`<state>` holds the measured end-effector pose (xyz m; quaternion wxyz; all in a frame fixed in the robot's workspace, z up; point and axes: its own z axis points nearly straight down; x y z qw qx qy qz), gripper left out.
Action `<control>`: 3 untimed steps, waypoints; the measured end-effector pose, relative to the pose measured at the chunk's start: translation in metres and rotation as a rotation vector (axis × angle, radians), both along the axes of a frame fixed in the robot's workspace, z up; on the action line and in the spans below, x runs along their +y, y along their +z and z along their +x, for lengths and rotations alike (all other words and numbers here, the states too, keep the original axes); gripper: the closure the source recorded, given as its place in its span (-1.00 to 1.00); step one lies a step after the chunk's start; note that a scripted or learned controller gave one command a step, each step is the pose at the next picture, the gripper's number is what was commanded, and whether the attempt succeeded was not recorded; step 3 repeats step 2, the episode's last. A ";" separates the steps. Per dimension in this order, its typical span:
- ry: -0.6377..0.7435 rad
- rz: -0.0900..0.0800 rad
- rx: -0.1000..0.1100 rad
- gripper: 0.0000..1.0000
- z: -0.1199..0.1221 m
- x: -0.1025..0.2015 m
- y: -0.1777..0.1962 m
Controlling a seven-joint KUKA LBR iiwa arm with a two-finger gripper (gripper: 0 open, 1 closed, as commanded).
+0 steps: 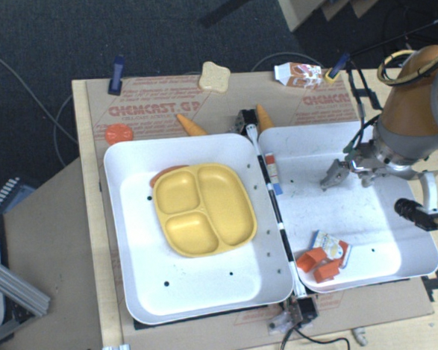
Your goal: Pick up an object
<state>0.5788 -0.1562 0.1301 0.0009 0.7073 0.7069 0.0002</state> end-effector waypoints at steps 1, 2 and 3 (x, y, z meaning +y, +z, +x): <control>0.001 0.001 0.003 -1.00 0.084 0.001 -0.046; 0.000 0.000 0.002 -1.00 0.003 -0.006 -0.007; 0.000 0.000 0.002 -1.00 0.003 -0.006 -0.007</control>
